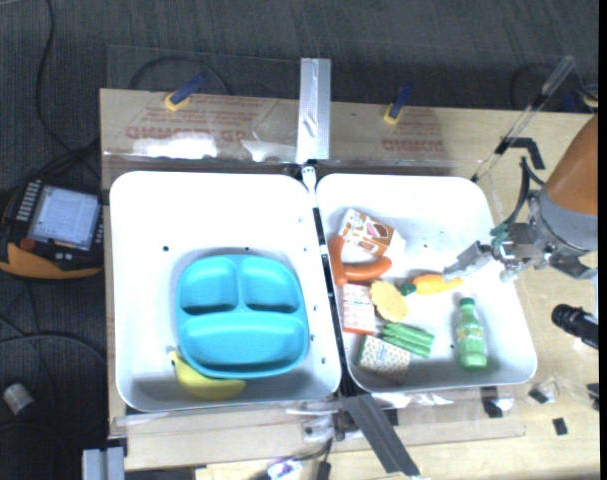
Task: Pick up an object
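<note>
A banana [205, 380] lies at the left bin's [143, 268] near edge; the gripper's [470, 258] state I cannot tell. The toy carrot [433, 285] beside it looks light, slick; grasp mid-body.

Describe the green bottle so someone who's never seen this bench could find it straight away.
Start at the right-hand white bin, the one on the arm's side. Go to its near right corner: the green bottle lies there on the bin floor, apart from the clutter in the middle. It is the only bottle, solid green with a lighter cap end, larger than the green-and-white packet to its left.
</note>
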`<action>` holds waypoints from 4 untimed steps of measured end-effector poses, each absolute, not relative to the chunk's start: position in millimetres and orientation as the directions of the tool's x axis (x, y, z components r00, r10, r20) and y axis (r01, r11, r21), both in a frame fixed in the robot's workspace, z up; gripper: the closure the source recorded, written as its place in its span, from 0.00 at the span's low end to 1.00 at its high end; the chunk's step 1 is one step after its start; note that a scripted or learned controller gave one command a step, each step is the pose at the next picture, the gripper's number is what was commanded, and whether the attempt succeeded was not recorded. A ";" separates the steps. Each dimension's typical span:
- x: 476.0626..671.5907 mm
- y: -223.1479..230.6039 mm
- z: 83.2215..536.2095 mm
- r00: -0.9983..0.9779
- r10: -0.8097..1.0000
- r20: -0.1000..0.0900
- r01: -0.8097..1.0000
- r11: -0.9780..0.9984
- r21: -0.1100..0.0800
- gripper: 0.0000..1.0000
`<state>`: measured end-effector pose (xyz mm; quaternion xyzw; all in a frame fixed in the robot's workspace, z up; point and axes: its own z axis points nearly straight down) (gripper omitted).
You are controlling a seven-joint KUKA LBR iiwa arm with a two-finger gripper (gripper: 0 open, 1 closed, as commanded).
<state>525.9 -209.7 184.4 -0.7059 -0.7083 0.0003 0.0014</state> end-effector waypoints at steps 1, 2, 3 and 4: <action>546.9 -170.3 104.5 -0.210 0.978 -0.011 0.978 0.210 0.015 0.00; 531.8 -177.7 128.7 -0.121 0.993 0.001 0.993 0.121 -0.001 0.00; 561.5 -123.9 90.5 -0.114 0.993 -0.009 0.993 0.114 0.015 0.00; 561.6 -122.4 100.0 -0.115 0.993 -0.005 0.993 0.115 0.013 1.00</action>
